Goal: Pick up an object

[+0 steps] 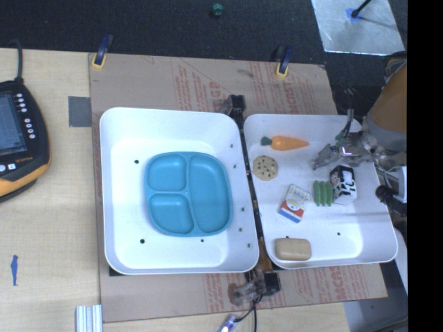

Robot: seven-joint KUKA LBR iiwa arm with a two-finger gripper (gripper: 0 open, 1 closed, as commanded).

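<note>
The right bin holds several small objects. An orange carrot lies near its far edge, with a round cookie just in front of it. A small white, blue and red carton sits in the middle. Beside it are a green ridged piece and a black-and-white toy. A tan block rests near the front edge. My gripper hangs over the right half of this bin, just behind the green piece and the black-and-white toy, with nothing seen in it.
The left bin carries a blue divided plate. A teach pendant lies on the bench at the far left. Clamps hold the cardboard sheet under the bins. The arm's body stands over the right bin's far right corner.
</note>
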